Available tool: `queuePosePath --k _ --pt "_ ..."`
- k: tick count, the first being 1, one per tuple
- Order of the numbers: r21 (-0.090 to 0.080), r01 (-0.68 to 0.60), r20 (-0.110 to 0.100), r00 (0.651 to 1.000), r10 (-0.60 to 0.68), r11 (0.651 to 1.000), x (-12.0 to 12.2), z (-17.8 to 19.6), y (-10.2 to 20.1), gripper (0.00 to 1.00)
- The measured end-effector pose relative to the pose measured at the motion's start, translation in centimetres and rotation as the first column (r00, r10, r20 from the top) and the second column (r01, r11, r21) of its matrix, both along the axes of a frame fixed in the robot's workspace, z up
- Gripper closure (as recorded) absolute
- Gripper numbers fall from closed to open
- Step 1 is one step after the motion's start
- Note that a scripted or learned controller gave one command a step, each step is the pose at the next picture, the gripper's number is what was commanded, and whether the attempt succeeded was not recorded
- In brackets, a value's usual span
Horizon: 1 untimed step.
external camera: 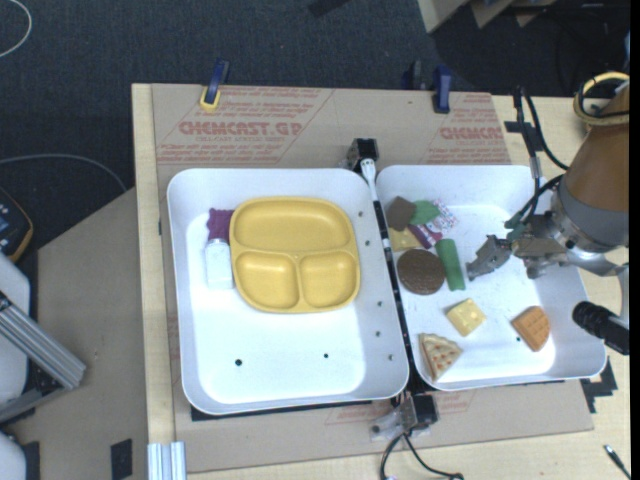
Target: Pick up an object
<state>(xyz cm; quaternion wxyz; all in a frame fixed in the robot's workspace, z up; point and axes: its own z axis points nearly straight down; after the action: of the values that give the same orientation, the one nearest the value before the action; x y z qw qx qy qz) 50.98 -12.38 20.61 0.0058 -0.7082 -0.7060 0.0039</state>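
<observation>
Rightward, the claw [489, 258] is seen hanging over the right bin [500, 180], its state being impossible to tell. Just to its left a green block [451, 264] lies beside a brown round disc [420, 271], while a yellow cheese-like cube [465, 317] is placed below it and an orange piece [531, 327] lower right. A yellow divided tray [295, 252] is held in the left bin [280, 368].

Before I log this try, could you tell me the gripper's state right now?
Gripper: over the right bin, beside the green block; open or shut cannot be told.
</observation>
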Motion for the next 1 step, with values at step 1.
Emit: queuePosePath --k 1 --pt "-0.002 -0.003 0.013 1.0 0.003 1.0 0.29 0.63 0.01 0.0"
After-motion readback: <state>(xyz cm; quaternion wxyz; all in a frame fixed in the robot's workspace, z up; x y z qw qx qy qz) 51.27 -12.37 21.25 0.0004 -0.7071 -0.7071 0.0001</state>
